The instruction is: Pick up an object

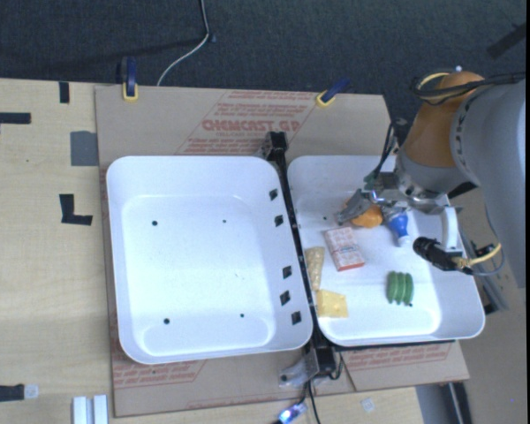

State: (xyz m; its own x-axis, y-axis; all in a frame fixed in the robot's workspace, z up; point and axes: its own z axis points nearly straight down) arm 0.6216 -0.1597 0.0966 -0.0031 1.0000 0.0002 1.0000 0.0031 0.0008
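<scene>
Gripper (364, 210) low over right bin (459, 325), near its far edge, beside small orange lump (367, 220), possibly touching. Finger spread not discernible. Blue piece (398, 228) just right; pink card (344, 248), green ribbed thing (399, 288) toward near edge.

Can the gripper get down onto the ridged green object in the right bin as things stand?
Probably yes. The ridged green object lies alone on bare floor of the right bin, apart from the pink-and-white packet and yellow pieces. The gripper sits over the orange item, so it must shift toward the near wall.
</scene>
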